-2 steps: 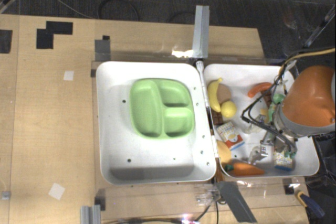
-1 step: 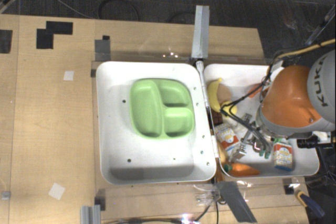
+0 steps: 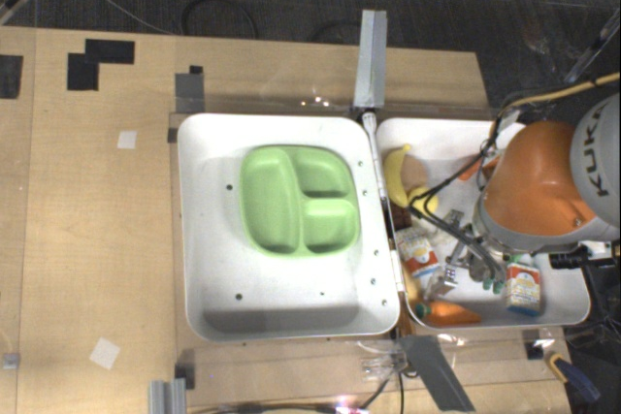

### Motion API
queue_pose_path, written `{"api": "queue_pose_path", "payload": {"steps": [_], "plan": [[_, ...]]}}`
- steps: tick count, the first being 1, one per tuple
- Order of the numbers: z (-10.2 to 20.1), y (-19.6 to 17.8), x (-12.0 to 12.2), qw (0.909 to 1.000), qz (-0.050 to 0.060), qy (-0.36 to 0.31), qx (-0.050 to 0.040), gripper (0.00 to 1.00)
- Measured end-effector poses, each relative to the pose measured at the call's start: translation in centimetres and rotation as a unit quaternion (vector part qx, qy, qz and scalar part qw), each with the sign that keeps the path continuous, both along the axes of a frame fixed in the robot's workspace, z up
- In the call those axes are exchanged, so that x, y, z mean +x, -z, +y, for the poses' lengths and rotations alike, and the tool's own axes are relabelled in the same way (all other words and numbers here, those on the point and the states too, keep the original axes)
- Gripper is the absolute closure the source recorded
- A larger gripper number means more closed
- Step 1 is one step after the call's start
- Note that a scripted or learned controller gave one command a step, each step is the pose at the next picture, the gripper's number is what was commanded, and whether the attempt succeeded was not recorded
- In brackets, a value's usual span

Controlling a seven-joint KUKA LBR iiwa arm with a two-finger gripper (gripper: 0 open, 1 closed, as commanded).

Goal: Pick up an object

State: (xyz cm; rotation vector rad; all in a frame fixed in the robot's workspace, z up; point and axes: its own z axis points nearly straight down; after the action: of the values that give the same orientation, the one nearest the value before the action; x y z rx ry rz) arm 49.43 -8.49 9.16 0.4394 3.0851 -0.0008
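1. We see the end effector point(image 3: 464, 259) low in the right bin point(image 3: 572, 305), over the clutter; whether it's open or closed, we can't tell.
2. Banana point(image 3: 396, 175), carrot point(image 3: 453, 312), small carton point(image 3: 523, 290) lie in that bin.
3. Green divided tray point(image 3: 296, 199) sits in the left bin point(image 3: 209, 238).

Grey arm w/ orange band point(image 3: 543, 175) cut off by right edge, hides much of right shallow white bin point(image 3: 456, 133). Gripper point(image 3: 469, 259) fingers lost in clutter, state unclear. Yellow curved banana-like item point(image 3: 395, 172) partly hidden by black cable. Small carton point(image 3: 523, 289): label too small to read.
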Motion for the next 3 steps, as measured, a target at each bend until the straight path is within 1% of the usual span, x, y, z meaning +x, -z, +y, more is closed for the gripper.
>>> {"api": "queue_pose_path", "payload": {"steps": [1, 2, 3], "plan": [[-6.7, -3.8, 1.8, 0.9996, 0.007, -0.026, -0.0002, 0.00], [-9.4, 0.1, -0.2, 0.9999, 0.004, -0.011, 0.0003, 0.00], [-6.9, 0.1, 3.0, 0.9941, 0.004, -0.108, -0.0026, 0.00]]}}
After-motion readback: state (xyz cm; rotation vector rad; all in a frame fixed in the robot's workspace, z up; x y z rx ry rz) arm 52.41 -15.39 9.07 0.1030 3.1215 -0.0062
